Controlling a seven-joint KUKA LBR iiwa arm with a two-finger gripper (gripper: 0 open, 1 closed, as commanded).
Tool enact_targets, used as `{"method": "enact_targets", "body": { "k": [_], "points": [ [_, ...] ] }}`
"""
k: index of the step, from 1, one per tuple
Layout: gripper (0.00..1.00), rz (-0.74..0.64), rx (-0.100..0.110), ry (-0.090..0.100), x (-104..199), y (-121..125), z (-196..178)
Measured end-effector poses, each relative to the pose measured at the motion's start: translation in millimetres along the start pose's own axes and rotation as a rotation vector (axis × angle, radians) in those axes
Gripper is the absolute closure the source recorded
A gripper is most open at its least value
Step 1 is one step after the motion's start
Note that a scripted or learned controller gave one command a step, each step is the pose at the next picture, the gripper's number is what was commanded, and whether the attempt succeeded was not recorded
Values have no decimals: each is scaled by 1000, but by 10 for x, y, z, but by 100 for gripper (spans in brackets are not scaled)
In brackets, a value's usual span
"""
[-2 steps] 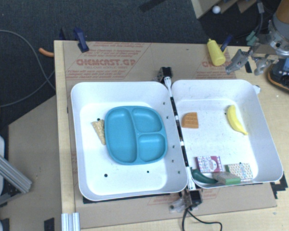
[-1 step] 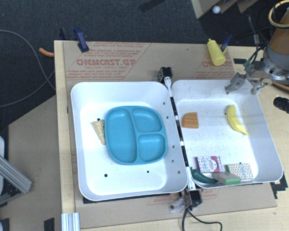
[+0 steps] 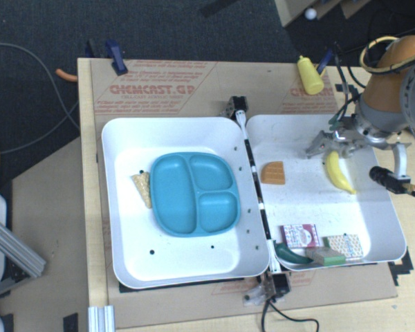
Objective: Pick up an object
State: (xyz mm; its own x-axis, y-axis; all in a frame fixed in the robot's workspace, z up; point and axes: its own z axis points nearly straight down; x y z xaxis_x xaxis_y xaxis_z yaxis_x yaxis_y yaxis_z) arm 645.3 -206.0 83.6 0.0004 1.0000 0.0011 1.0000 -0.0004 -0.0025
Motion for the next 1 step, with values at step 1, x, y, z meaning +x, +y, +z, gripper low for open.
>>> {"method": "enact_targets", "body": {
  "k": [1],
  "points": [
    [0,0,-1,0,63,-312,-11]
  ]
}}
